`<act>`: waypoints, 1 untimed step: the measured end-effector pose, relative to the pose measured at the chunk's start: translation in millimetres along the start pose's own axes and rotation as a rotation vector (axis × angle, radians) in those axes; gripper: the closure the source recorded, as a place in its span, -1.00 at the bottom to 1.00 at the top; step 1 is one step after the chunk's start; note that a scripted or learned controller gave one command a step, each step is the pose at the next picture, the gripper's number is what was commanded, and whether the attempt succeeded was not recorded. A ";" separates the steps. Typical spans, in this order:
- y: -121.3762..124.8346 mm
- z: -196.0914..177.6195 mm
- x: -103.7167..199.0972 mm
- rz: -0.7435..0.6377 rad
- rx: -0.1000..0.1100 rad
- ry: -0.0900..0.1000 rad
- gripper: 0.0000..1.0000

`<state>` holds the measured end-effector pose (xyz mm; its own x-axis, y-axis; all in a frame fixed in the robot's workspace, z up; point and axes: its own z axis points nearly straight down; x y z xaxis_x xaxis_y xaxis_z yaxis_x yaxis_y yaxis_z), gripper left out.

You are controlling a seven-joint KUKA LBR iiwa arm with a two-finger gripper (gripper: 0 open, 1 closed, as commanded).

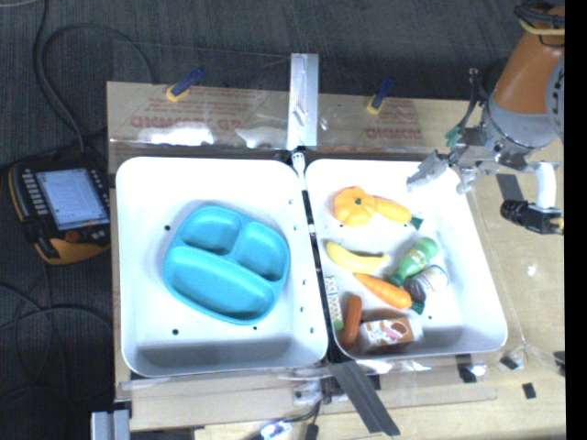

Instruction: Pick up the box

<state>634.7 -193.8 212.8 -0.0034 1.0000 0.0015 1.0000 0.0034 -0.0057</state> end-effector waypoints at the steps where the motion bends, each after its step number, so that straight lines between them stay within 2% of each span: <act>1: -53.1 -161.3 -30.4 0.166 -0.001 -0.005 -1.00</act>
<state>582.6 -224.7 374.3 0.1622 0.9867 -0.0045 0.9867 -0.1622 -0.0040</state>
